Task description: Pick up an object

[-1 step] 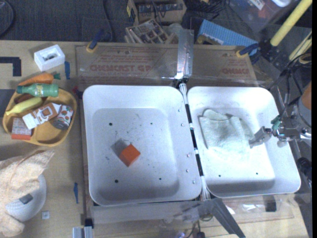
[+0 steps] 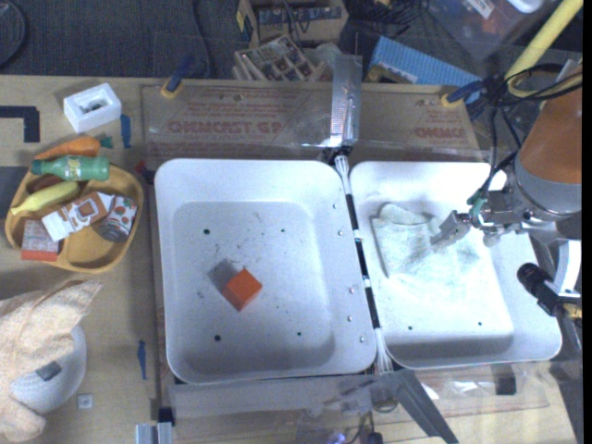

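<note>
The grey arm reaches in from the right, its orange band above and to the right of the end effector [image 2: 450, 228]. The wrist tilts down and leftward, with the end effector's tips pointing down-left at the lowest point.

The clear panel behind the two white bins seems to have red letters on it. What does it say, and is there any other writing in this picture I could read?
"CHEMCAST GP", roughly, in red on the clear panel; its last letters are blurred.
A second red line at the panel's right end: too blurred to read.
Printed packets in the yellow bowl: too small to read.
Green bottle label: unreadable.
Orange block: no writing seen.
</note>
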